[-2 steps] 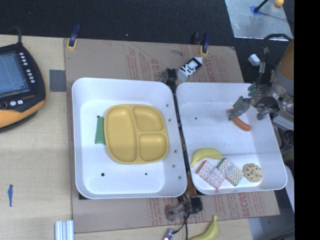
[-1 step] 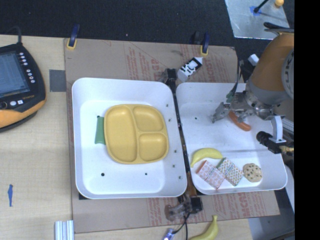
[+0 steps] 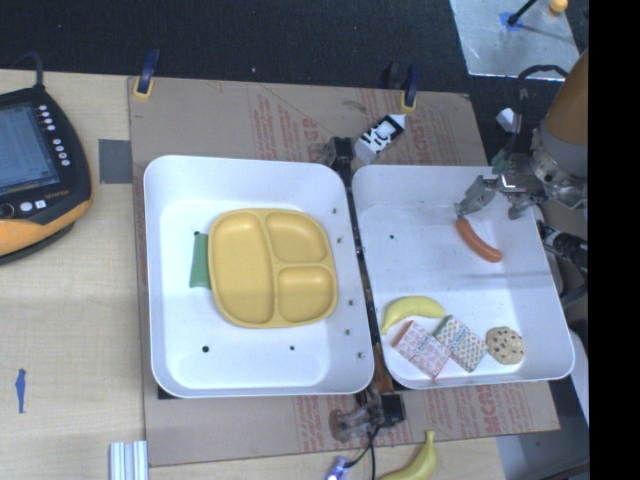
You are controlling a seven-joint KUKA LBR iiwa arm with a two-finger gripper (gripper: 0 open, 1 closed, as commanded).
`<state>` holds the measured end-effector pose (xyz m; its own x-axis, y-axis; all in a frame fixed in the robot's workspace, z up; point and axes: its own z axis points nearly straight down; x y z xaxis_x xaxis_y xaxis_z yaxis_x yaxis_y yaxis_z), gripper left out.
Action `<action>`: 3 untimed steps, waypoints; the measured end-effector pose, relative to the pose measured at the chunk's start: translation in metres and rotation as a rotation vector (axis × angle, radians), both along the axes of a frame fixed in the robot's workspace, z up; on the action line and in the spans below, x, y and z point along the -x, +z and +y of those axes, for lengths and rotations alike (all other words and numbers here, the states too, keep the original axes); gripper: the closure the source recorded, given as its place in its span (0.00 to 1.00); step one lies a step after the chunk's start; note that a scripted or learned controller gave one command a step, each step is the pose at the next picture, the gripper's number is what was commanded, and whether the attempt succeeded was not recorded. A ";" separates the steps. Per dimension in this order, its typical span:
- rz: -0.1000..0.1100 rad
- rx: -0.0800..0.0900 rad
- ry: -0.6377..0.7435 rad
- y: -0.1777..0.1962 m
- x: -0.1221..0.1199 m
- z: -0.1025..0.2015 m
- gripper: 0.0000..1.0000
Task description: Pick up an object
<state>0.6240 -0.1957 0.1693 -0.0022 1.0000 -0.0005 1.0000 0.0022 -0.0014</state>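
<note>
Gripper (image 3: 480, 196): over right bin's (image 3: 400, 258) far right corner, fingers spread open, gripping nothing; arm cut off by the frame.
Sausage (image 3: 479, 240): smooth, tube-shaped, just below the gripper, not touching.
Near edge: banana (image 3: 411, 311), two packets (image 3: 440, 345), cookie (image 3: 505, 345).
Left bin (image 3: 170, 268): yellow plastic tray (image 3: 272, 266) mostly hides something green (image 3: 199, 260), can't tell what.

Bench (image 3: 70, 318) bears cardboard sheet (image 3: 300, 118), pendant (image 3: 35, 168).
</note>
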 end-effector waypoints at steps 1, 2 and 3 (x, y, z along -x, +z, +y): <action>0.004 0.000 0.001 -0.034 -0.007 -0.016 0.00; 0.004 0.000 0.004 -0.054 -0.007 0.004 0.00; 0.000 -0.001 0.001 -0.018 -0.023 -0.016 0.00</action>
